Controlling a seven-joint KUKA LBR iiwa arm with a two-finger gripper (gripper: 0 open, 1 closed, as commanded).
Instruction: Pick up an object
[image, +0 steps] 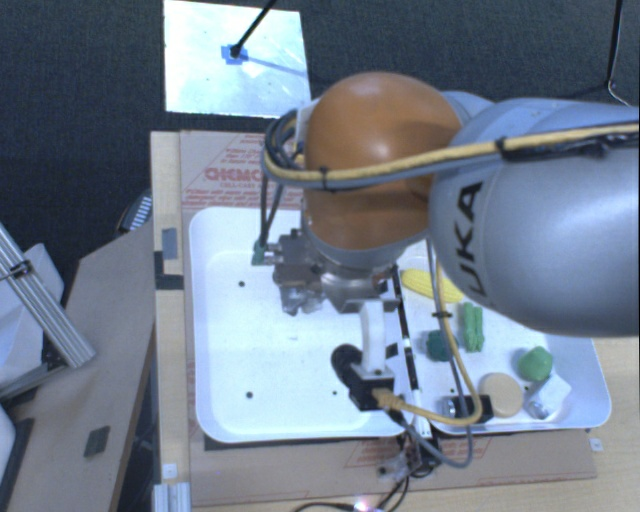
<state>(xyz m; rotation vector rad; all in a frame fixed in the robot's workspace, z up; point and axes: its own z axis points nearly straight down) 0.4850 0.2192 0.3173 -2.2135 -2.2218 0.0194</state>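
Arm (530, 210): grey, with a rounded orange band above the wrist; it reaches in from the right and hangs over the middle of the bench, hiding the far part of both bins.
Cardboard sheet (225, 170): brown with red print, lying flat under the two bins and jutting out past their far edge.
Left bin (235, 340): shallow and white; its floor shows a few small dark dots.
Right bin (590, 395): shallow and white, beside the left bin; all the loose objects lie in it.
Gripper (297, 288): grey metal, below the orange band, over the far part of the left bin; whether it is open or closed cannot be told.
Yellow piece (428, 284): in the right bin, near the divider, partly under the arm.
Green block (470, 327): oblong, just nearer the camera than the yellow piece.
Tan disc (501, 394): by the near rim of the right bin.
Green lump (535, 362): rounded, just right of the tan disc.
Teal piece (438, 346): small, just left of the green block.
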